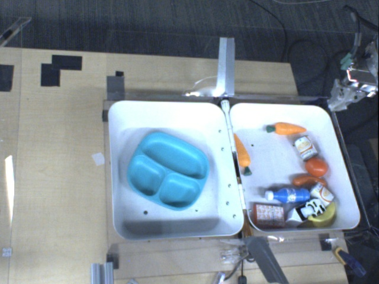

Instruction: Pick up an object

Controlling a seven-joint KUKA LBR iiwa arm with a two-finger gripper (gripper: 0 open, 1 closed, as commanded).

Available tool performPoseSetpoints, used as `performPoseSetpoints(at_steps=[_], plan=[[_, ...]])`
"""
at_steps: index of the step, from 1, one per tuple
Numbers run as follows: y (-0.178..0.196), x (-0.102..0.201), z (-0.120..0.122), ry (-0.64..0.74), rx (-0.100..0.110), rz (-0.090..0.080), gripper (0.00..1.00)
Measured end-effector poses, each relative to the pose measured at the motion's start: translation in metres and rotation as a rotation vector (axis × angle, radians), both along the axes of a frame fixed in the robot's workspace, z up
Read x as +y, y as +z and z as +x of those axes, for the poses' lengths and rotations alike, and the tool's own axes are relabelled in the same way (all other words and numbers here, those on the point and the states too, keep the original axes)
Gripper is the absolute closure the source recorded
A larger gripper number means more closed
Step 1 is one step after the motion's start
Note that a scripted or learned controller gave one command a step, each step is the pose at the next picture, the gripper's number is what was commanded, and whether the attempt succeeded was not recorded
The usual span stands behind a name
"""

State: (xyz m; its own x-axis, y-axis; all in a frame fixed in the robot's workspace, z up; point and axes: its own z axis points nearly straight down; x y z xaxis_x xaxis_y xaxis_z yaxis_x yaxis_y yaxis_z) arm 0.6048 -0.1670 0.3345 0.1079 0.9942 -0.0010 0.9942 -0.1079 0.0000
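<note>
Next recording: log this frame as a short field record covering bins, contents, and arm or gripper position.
left bin: holds a blue divided tray
right bin: holds the small items
carrots: one near the far side, another against the divider wall
small can: beside the far carrot
blue bottle: lying on its side, near front
red box: front edge
gripper: outside the right bin's far right corner, not over any item; finger state unclear
</note>
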Motion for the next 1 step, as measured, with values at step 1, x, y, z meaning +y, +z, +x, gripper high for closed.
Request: performPoseSetpoints(at_steps=[1], plan=[[0.0053,0.0029,0.018,-0.237,0.001,-0.001,1.0]])
